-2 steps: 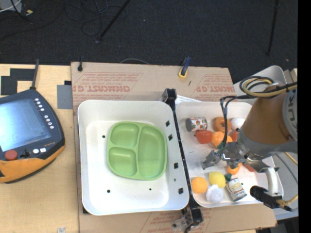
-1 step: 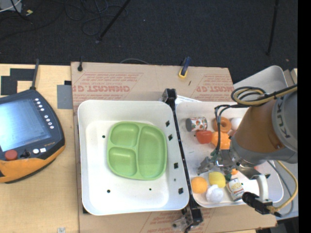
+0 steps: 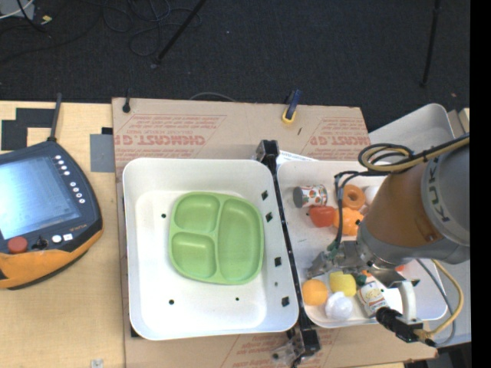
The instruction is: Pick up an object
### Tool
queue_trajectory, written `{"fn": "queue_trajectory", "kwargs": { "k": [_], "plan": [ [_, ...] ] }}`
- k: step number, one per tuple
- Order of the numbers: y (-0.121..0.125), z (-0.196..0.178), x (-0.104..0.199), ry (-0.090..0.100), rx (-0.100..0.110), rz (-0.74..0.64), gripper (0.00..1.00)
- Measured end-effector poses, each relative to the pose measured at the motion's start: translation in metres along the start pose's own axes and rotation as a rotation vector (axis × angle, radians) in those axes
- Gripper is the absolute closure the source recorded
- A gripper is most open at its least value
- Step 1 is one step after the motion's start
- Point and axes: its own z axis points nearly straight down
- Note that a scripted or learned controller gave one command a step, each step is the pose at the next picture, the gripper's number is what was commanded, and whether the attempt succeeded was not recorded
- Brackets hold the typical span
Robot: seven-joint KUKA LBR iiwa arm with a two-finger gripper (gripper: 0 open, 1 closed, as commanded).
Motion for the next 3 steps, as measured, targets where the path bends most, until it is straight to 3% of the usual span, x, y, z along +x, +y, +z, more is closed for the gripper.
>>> {"fn": "queue_trajectory", "kwargs": {
  "k": [1,3],
  "plan": [
    [0.000,-0.012,-0.003,0.000,-0.002,0.009,1.00],
    [0.004,-0.096,-0.003,-0.002,-0.007,0.001,1.00]
  ]
}}
